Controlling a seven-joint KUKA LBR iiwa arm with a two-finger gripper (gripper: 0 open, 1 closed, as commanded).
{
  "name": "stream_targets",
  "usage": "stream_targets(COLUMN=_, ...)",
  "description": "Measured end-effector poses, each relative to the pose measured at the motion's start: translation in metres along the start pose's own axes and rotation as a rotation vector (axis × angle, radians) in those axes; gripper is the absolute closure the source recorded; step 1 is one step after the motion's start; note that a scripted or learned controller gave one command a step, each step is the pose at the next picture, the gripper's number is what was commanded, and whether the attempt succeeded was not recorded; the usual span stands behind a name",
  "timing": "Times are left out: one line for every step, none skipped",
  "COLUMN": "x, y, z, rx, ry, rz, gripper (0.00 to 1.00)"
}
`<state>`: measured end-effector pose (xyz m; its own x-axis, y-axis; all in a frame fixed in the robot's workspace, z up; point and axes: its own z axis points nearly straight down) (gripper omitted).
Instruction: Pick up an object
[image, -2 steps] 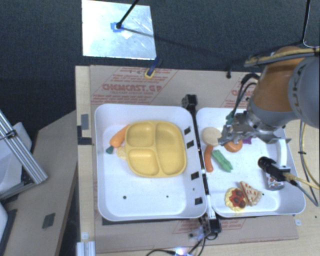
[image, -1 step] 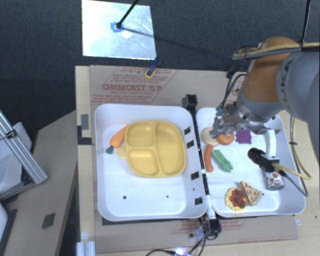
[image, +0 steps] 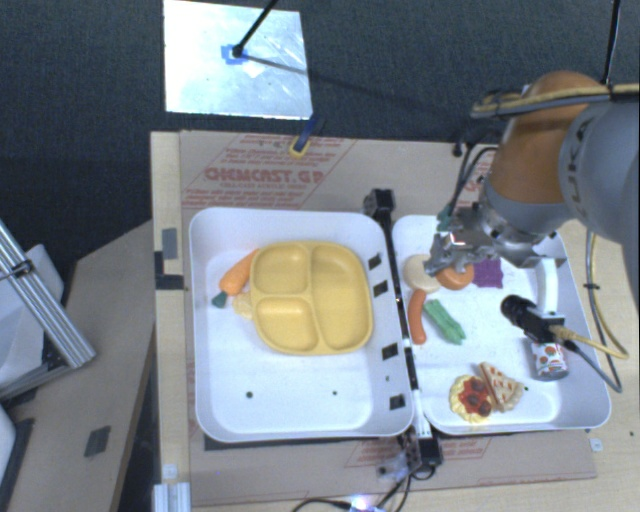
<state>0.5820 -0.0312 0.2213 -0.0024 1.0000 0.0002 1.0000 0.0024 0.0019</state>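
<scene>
Brown cardboard under two white bins frames the gripper (image: 447, 258), low in the right bin (image: 590, 395), finger state impossible to tell, over a small orange piece (image: 458, 279) that looks light, stiff, slippery plastic, best pinched across its middle.

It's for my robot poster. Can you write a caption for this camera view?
Robot arm's tool hovers over toy food in the right bin; a yellow tray sits in the left.
</scene>
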Motion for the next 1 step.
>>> stream_targets(x=0.0135, y=-0.0053, z=0.0047, rx=0.002, ry=0.0, rz=-0.003, gripper=1.0)
